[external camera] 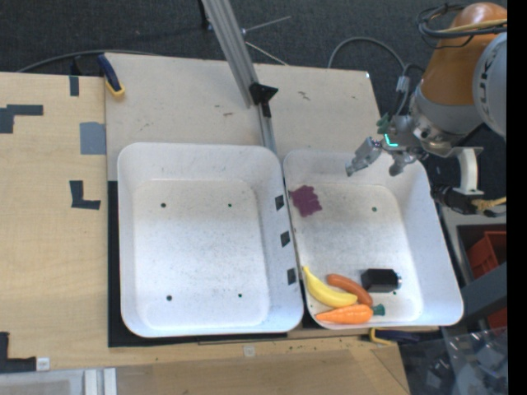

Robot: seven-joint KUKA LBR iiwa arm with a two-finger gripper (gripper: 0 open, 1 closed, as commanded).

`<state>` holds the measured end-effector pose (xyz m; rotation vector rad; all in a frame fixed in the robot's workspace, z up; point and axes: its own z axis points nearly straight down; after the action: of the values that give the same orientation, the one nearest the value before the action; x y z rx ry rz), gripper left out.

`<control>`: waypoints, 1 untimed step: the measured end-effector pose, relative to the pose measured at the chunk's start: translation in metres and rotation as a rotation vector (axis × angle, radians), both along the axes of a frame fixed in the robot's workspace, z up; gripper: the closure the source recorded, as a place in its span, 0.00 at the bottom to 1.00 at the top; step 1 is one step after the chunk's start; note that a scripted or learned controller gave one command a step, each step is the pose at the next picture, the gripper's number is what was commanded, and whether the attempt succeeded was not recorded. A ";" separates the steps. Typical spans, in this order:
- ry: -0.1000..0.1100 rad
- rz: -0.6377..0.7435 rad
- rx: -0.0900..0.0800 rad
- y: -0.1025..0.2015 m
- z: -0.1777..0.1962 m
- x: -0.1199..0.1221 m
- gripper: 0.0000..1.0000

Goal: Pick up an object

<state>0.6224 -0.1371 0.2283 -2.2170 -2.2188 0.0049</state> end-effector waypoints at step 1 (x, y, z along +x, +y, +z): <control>-0.004 0.001 0.000 0.000 0.002 0.001 0.00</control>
<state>0.6233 -0.1370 0.2307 -2.2185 -2.2220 0.0006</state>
